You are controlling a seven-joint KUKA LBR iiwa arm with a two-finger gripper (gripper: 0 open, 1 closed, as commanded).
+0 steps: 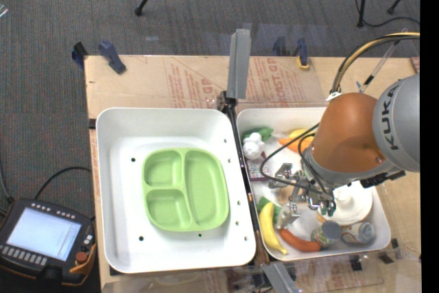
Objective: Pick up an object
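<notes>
tool (293, 206) is hanging over the banana (268, 226), can't tell its state, so I'd drop straight down.

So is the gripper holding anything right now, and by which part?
Cannot be told. The gripper is down in the right bin, next to the banana, but its metal parts and the clutter hide what lies between its tips.

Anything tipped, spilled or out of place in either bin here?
Nothing stands out. The green three-compartment plastic tray lies flat in the left white bin; the yellow toy banana and other toys lie loosely piled in the right white bin.
</notes>
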